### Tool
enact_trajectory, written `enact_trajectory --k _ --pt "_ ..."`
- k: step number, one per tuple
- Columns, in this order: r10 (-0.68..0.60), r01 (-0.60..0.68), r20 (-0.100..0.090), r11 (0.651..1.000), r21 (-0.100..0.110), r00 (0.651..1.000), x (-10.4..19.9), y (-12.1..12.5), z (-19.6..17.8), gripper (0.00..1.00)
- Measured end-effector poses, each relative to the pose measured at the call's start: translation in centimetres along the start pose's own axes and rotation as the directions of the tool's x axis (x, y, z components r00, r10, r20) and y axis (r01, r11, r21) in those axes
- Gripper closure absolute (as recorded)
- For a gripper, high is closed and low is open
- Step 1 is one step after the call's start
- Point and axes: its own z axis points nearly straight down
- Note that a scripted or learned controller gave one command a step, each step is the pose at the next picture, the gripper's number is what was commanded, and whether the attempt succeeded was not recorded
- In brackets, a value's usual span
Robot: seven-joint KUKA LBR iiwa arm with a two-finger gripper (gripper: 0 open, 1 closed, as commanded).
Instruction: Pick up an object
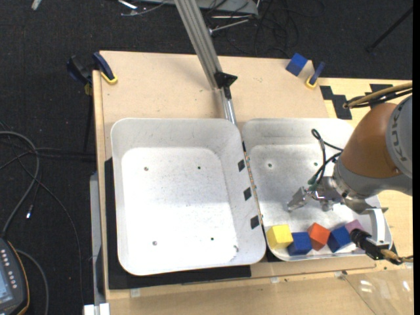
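From here I see the blocks lined up along the near rim of the right bin (282,143): a yellow cube (279,234), a blue cube (300,243), an orange cube (319,234), another blue cube (339,238) and a purplish piece (355,227) half hidden by the arm. My gripper (300,201) hangs just above and behind them with nothing between its fingers; they look slightly parted, though small and blurred. Far beyond it, a lone blue block (297,63) sits on the tabletop (164,87), and the left bin (174,195) lies beside.

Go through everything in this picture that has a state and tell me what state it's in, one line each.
tool: low inside the right bin, nothing seen between its fingers
right bin: holds blocks along its near edge
yellow block: resting in the bin
orange block: resting among the blue blocks
blue block on the bench: outside both bins
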Motion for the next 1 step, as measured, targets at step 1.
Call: enact_trajectory --k 1 --pt "0.000 0.000 0.004 1.000 -0.006 1.000 -3.67 2.75 -3.02 0.00"
